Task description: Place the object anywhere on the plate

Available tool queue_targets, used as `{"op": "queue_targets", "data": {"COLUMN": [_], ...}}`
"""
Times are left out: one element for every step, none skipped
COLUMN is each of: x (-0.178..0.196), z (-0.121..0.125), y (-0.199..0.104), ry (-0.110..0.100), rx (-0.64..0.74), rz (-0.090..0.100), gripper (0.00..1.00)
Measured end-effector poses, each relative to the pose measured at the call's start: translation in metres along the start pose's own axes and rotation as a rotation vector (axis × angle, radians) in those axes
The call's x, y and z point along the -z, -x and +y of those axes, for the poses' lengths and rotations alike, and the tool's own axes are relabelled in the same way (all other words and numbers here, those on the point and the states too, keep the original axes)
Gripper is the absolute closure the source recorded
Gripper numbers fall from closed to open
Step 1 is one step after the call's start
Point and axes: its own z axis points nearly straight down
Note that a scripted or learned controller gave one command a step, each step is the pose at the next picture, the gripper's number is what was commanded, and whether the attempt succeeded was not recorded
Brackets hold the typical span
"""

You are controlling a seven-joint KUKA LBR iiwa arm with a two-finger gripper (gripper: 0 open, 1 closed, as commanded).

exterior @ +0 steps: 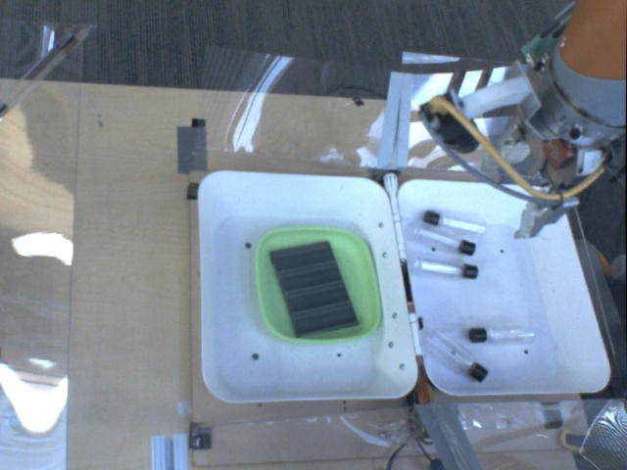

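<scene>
A green square plate (267, 262) sits in the left white bin (220, 292). A dark grey ridged block (313, 288) lies flat on the plate, slightly turned. Several clear tubes with black caps lie in the right bin (568, 302), among them one at the back (453, 223) and one at the front (495, 336). My gripper (537, 221) hangs over the back right part of the right bin, above the bin floor and apart from the tubes. Nothing shows in its grasp. The grey wrist with yellow cable (490, 150) hides its upper part.
A metal bracket (396, 125) stands behind the seam between the bins. A small dark block (192, 147) rests on the wooden bench behind the left bin. Clear plastic sheeting lies over the bench on the left.
</scene>
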Motion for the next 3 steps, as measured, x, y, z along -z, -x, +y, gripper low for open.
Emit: {"op": "queue_targets", "data": {"x": [0.0, -0.01, -0.065], "z": [-0.053, -0.073, -0.059], "y": [-0.052, -0.129, -0.05], "ry": [0.001, 0.002, -0.002], "rx": [0.0, 0.09, -0.001], "rz": [0.002, -0.001, -0.007], "gripper": [0.0, 0.0, 0.0]}}
